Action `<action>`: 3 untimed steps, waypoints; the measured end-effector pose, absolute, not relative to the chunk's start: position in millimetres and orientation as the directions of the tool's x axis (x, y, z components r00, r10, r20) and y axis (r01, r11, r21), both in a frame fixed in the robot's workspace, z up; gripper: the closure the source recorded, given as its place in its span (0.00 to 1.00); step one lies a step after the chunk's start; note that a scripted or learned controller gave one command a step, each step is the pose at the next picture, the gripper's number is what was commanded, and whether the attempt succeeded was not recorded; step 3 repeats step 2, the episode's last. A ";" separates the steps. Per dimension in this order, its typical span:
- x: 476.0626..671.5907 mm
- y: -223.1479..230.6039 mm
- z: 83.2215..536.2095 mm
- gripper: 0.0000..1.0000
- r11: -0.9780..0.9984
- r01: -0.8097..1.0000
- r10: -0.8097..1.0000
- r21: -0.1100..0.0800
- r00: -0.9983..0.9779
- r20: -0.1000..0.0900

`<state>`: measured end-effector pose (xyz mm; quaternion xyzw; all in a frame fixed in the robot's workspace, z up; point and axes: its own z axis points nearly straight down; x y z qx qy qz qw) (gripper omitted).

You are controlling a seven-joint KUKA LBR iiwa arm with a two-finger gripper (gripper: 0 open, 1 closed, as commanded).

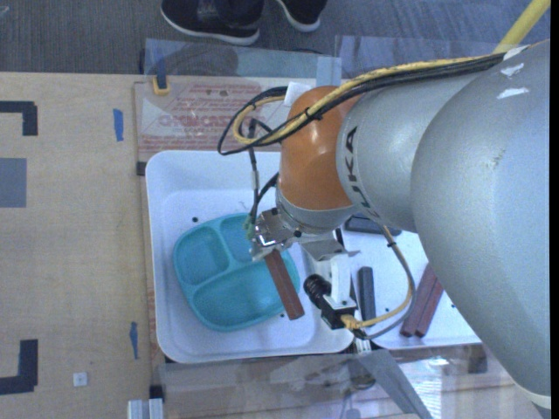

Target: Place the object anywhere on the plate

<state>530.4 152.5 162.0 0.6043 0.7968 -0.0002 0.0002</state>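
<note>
The brown bar (286,288) lies over the teal plate's (210,278) right rim in the left bin (162,234), its long axis slanting from the gripper (262,244) toward lower right; whether the gripper holds it cannot be told, and a dark block (365,291) and reddish sticks (423,304) lie in the right bin (441,323).

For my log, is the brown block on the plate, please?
Partly: the brown block overlaps the plate rim; held or resting, cannot tell.

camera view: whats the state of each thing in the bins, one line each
teal plate: flat, right way up, in the left bin
brown block: across the plate's right rim, upper end at the gripper; held or not, cannot tell
gripper: low over the plate's right side
dark grey block: lying flat in the right bin
reddish sticks: lying side by side in the right bin, partly hidden by the arm
</note>
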 end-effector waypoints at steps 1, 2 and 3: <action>562.9 173.9 165.7 1.00 0.415 0.910 0.910 0.001 -0.415 -0.001; 563.1 173.9 166.2 0.00 0.415 0.910 0.910 0.002 -0.415 -0.001; 563.1 173.9 166.2 0.00 0.415 0.910 0.910 0.002 -0.415 -0.001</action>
